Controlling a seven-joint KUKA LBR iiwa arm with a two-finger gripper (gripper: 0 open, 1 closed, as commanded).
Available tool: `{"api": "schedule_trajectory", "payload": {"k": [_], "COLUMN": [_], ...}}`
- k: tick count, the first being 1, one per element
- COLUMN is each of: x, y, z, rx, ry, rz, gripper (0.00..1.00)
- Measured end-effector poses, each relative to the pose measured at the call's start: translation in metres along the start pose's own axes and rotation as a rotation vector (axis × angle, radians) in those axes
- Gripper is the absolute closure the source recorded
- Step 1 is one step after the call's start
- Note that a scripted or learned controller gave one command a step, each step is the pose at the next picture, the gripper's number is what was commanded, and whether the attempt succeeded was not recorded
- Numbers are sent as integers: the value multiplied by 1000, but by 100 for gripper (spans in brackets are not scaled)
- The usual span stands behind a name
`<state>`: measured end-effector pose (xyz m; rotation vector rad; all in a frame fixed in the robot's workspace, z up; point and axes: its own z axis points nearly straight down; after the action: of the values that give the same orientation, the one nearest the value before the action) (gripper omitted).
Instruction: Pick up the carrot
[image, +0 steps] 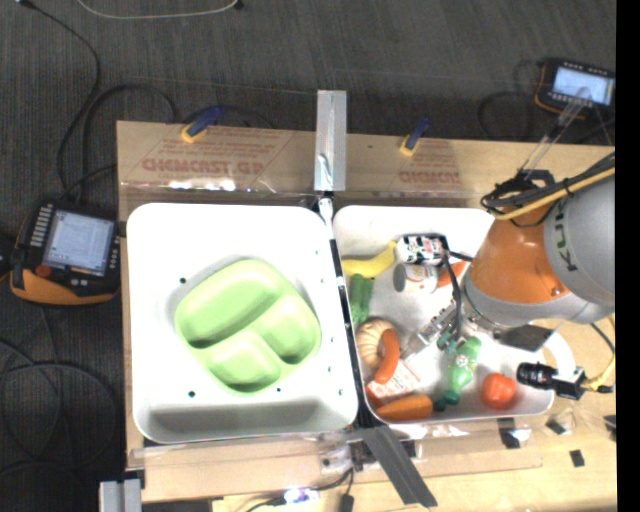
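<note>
**Carrot not yet lifted; arm over the right bin**

From my seat, the arm reaches in from 3 o'clock and hangs over the middle of the right bin. The gripper sits low among the clutter, but its tip is lost against the items under it, so I cannot tell its state, and I see nothing I could call held.

The carrot lies on the bin floor at about 7 o'clock from the gripper, near the bin's front wall, pointing roughly 3 to 9 o'clock. It is touching or just beside a packet at its 12 o'clock. A green bottle lies between carrot and gripper, and a tomato rests at 3 o'clock from the carrot. The left bin carries a green tray.

My judgement: the approach is partly done, but the gripper is not over the carrot. Aligning, descending, closing and lifting are all left.
</note>
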<state>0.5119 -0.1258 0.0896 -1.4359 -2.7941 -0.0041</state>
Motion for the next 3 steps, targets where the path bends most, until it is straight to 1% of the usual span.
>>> {"api": "schedule_trajectory", "payload": {"k": [1,2,3], "x": [-8,-63,-48], "y": [26,-73,-69], "z": [0,-2,-10], "rx": [-3,-7,4], "ry": [-7,-16,1], "rz": [265,119,253], "gripper": [100,100,100]}}
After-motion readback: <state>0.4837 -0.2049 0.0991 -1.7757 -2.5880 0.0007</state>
